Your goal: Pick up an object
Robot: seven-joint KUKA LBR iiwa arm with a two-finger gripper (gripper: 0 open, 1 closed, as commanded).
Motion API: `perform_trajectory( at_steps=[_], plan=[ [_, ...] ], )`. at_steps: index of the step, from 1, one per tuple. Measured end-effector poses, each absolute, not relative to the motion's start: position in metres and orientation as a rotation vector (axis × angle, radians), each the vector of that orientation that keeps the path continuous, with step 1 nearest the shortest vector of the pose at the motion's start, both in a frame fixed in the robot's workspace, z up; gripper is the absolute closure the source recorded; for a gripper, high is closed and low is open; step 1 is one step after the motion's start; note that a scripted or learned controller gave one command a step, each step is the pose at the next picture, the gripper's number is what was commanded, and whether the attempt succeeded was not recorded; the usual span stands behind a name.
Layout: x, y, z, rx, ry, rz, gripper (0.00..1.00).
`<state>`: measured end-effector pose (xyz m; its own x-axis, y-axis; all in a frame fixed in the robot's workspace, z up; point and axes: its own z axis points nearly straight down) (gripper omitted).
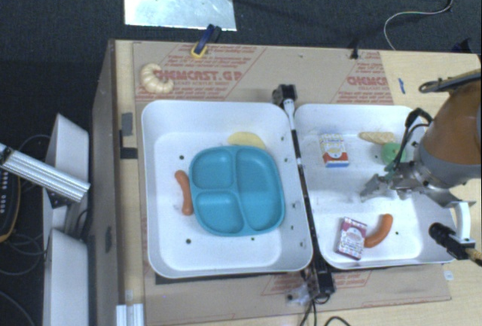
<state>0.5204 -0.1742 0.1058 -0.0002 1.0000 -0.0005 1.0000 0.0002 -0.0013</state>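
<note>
Hand, open and holding nothing, hovers over the right bin; nearest pick is the sausage just below it, long axis running diag. lower-left to upper-right.

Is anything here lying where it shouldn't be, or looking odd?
One thing stands out: a pale, curled croissant-like item lies on the cardboard behind the left bin, outside both bins. A sausage sits beside the blue divided plate rather than on it. Nothing looks spilled or broken.

Smooth blue plastic tray, glossy white bins — matt cardboard bench
</note>
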Motion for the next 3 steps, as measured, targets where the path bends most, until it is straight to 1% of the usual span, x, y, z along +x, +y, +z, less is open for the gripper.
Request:
perform_trajectory(
  at_steps=[1,2,3],
  plan=[
    [0.583,-0.198,0.084,-2.22,-2.226,-0.002,0.0],
    [0.634,-0.171,0.084,-2.218,-2.228,-0.003,0.0],
    [0.636,-0.171,0.097,-2.219,-2.234,-0.008,1.0]
  ],
)
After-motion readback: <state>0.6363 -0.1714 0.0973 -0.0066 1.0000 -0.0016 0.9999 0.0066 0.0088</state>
